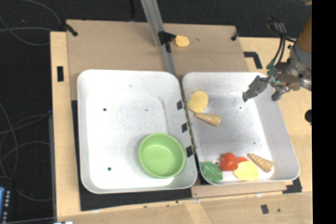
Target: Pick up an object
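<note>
In the right bin (273, 128) you have several small toy foods to choose from. Near its left wall lies a yellow round piece (198, 100), and touching its lower edge a tan cone (208, 119), long axis running left to right and tipped slightly down, narrow end toward the left wall. Along the near edge sit a green piece (211, 171), a red piece (228, 161), a yellow piece (245, 171) and a second cone (261, 162), its point aimed up and left; these four are crowded together, touching or nearly so.

The left bin (105, 97) holds a green bowl (161, 155) upright in its near right corner.

Your gripper (266, 88) hangs over the right bin's far right corner, its fingers spread apart with nothing between them, well apart from every piece.

On the worktop (210, 52) behind the bins, a small yellow piece (182, 41) lies beside a slanted metal rail (149, 2).
</note>
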Tool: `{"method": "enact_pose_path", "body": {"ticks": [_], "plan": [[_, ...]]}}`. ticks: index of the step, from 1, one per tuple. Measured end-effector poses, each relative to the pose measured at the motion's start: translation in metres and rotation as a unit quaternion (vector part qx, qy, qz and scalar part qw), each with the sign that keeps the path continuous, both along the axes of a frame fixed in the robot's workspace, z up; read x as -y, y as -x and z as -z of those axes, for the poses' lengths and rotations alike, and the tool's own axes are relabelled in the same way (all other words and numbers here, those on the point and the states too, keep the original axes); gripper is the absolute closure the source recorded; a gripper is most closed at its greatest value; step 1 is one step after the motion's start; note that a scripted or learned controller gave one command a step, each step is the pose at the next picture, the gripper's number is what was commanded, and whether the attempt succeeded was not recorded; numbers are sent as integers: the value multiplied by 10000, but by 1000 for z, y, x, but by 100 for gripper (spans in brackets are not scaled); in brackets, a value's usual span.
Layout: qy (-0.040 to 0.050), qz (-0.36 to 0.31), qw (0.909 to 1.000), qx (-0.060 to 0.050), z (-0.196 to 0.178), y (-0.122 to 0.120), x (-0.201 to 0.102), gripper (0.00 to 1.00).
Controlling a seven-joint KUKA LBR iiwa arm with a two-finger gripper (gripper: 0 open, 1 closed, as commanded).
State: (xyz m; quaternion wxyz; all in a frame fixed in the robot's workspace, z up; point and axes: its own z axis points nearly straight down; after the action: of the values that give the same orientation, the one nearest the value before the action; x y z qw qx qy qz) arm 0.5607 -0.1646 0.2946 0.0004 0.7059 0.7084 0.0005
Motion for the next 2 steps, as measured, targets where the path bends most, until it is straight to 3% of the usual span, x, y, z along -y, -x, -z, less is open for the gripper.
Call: {"method": "enact_pose_path", "body": {"ticks": [1,2], "plan": [[-2,3,10000,2,0,0,0,0],[8,21,10000,-31,62,4,-2,0]]}}
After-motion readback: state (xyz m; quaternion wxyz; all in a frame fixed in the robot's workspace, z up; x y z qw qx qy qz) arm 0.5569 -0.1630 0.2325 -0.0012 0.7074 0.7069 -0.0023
